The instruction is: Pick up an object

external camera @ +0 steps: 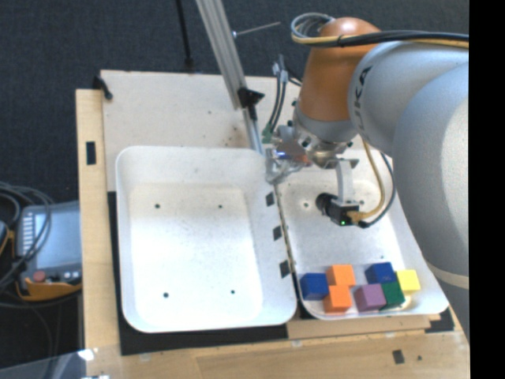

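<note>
7 small coloured blocks (368, 297), by my count, sit packed at the near end of the right bin (316, 247), several touching. Well apart from them, the gripper (276, 163) hangs over the far end of the wall (279, 231) shared with the left bin (189, 243). Descending there would likely strike that wall or grasp nothing; among the blocks, tight packing could shove neighbours aside. Whether the gripper is spread or closed I cannot tell, blurred beneath the wrist (319, 136); the arm (410, 109) hides the bin's far right corner.
</note>
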Controlling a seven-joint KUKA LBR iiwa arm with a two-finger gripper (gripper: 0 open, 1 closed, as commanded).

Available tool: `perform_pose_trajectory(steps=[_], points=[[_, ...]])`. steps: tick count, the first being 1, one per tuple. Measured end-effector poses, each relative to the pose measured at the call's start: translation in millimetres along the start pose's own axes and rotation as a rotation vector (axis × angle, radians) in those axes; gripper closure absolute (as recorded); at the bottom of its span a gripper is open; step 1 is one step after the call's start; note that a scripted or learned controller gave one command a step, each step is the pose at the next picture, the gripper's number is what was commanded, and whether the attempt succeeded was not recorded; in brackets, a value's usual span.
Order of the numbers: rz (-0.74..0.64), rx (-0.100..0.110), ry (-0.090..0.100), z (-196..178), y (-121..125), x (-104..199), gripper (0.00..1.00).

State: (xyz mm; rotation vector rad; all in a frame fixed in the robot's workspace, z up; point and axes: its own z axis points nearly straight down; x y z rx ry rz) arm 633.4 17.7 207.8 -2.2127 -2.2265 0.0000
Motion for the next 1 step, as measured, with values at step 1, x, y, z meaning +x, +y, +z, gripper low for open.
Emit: perform_pose_trajectory(steps=[1], points=[[-0.001, -0.003, 0.0, 2.0, -1.1, 55.2, 1.0]])
